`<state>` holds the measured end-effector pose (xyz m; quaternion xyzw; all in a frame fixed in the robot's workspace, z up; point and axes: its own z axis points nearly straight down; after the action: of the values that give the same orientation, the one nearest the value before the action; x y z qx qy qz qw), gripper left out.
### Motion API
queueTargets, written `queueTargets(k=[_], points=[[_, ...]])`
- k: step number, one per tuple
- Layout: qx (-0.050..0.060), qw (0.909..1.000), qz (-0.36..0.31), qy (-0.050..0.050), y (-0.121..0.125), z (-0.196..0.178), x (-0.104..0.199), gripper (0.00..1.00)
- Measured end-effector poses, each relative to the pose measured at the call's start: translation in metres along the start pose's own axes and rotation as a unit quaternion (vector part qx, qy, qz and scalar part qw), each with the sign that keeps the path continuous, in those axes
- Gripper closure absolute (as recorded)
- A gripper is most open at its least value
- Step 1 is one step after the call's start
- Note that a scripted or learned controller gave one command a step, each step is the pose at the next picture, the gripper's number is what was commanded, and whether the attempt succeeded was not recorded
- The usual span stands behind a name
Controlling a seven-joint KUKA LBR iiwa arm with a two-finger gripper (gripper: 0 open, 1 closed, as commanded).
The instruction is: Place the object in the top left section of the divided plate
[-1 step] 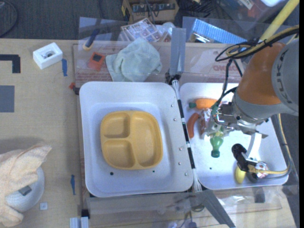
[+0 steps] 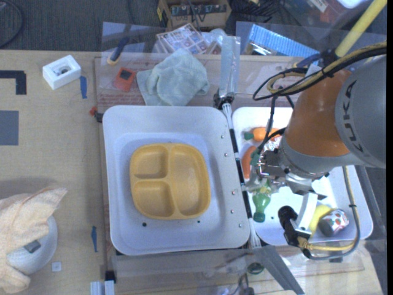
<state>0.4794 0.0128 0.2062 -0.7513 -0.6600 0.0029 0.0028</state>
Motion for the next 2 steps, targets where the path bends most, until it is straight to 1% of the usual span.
queueTargets(k=[1,2], points=[[-0.003,0.9982,-0.060,-0.001,0.026,-0.014,0.062,1.00],[-0.004,0.9951,-0.098,-0.001,0.049,-0.012,0.103,1.00]])
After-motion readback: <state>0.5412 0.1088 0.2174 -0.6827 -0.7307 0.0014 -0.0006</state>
